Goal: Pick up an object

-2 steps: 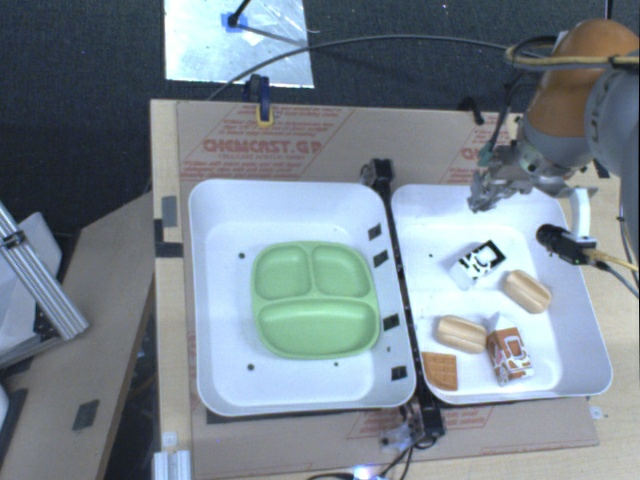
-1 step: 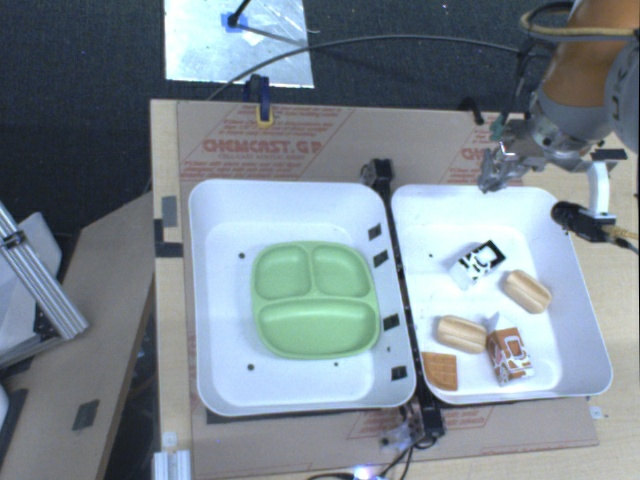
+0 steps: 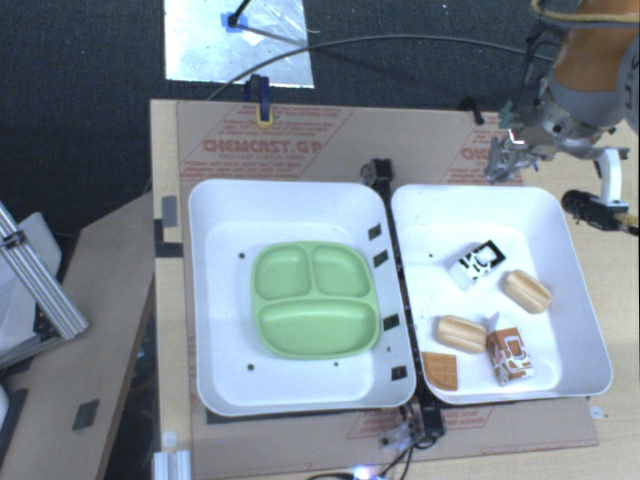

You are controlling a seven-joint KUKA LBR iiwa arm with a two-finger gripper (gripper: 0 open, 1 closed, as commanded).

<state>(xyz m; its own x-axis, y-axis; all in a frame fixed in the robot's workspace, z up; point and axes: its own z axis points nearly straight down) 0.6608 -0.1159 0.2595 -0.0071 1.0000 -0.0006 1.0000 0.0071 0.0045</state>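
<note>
The right bin (image 3: 570, 268) holds several small items. A black-and-white packet (image 3: 478, 261) lies near its middle, with a tan bread roll (image 3: 527, 291) to its right. Closer to the front are a second tan roll (image 3: 462, 334), a flat orange cracker (image 3: 440, 370) and a small brown-and-white carton (image 3: 508, 356). My gripper (image 3: 507, 156) hangs at the far edge of the right bin, above its back rim and well away from all the items. The grey and orange arm (image 3: 590, 38) rises behind it at the upper right.
The left bin (image 3: 215, 268) holds a green divided plate (image 3: 315, 298). A black divider (image 3: 392, 268) runs between the two bins. A blue and yellow clamp (image 3: 262, 98) stands at the back of the cardboard base. A cable (image 3: 400, 40) arcs across the dark floor.
</note>
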